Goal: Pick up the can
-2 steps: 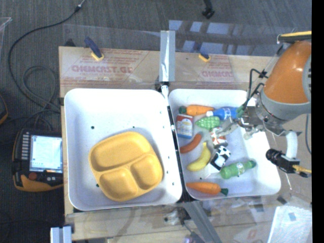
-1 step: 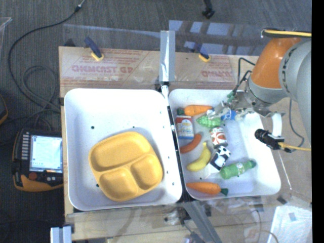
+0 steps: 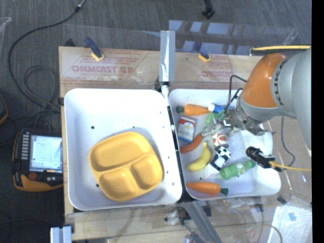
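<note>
- Progress: the pick is not done, in my judgement. My grey arm with the orange band [image 3: 268, 87] reaches in from the right of the frame and is low over the upper part of the right shallow white plastic bin [image 3: 263, 186]. My two-finger gripper [image 3: 230, 119] sits among the clutter there. I cannot tell how it stands, nor whether anything is in it.
- Target: I take the can to be the small round red-and-white tin [image 3: 219, 138], just below and left of my gripper at the middle of the right bin. At this size the identification is uncertain. It rests in the bin, not lifted. Closing on it and raising it remain to be done.
- Left shallow white plastic bin [image 3: 81, 115]: it holds a yellow three-compartment plastic tray [image 3: 126, 165], well apart from the work.
- Obstructions around the can, largest first:
- an orange toy carrot [image 3: 203, 188] along the bin's lower edge, apart;
- a green plastic bottle [image 3: 237, 169] lying at the lower right;
- a yellow toy banana [image 3: 201, 159] at the lower left, near;
- a red-and-white carton [image 3: 186, 129] to the left;
- a second orange carrot [image 3: 195, 110] at the top;
- a red chilli-shaped piece [image 3: 192, 144], close to the left;
- a black-and-white block [image 3: 220, 156] just beneath the can, likeliest to foul the grasp.
</note>
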Controlling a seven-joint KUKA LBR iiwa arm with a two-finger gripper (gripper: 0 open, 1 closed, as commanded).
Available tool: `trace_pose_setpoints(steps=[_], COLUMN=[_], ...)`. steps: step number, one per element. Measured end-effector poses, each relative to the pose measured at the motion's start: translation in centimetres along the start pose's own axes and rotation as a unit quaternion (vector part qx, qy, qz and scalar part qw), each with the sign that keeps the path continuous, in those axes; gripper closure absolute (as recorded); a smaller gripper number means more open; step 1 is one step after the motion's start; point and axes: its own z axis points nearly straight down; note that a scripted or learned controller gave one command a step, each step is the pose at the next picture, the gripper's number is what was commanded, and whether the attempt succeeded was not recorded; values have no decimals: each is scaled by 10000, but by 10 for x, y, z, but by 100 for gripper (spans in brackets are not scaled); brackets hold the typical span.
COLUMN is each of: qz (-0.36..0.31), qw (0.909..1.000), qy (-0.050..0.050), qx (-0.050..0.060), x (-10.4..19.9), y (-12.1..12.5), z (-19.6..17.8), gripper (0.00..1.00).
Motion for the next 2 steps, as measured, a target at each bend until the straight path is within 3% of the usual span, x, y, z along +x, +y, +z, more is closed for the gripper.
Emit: trace_pose_setpoints(steps=[1,2], qz=[5,542], qw=[10000,9985], qy=[-1,13], qx=[-15,61], x=[-1,39], y=[1,-21], z=[-10,-140], gripper=[100,100])
